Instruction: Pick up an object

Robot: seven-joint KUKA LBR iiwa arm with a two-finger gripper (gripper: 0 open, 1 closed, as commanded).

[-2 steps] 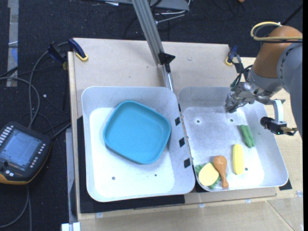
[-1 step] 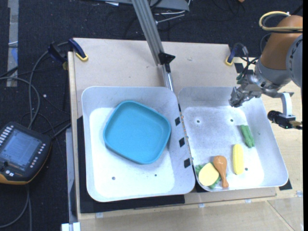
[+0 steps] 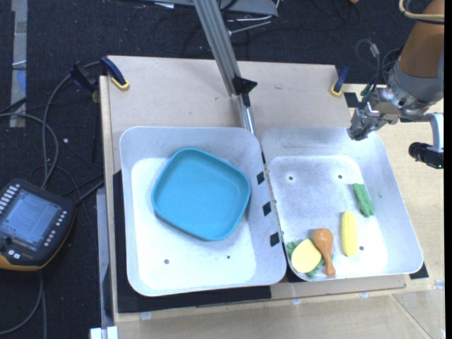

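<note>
The grey arm with the orange band comes in from the right, and its two-finger gripper point(image 3: 359, 133) hangs over the far right corner of the right shallow white bin point(image 3: 395, 182). The view is too small and dark at the tip, so I cannot tell if the jaws are released or clenched, and nothing can be seen between them.

All the small objects lie in the right bin, on the near side of the jaws. The closest is a small green stick-shaped piece point(image 3: 363, 198), near the jaws but apart from them. Further toward the front is a yellow oblong toy, like a corn cob or banana point(image 3: 349, 233). Just beside it to the left lies an orange-brown toy drumstick point(image 3: 325, 246), which touches a round yellow-green toy fruit point(image 3: 306, 257) at the front edge of the bin.

Well apart to the left of the jaws, in the left white bin point(image 3: 141, 189), rests a light blue square plastic plate point(image 3: 201, 193).
</note>
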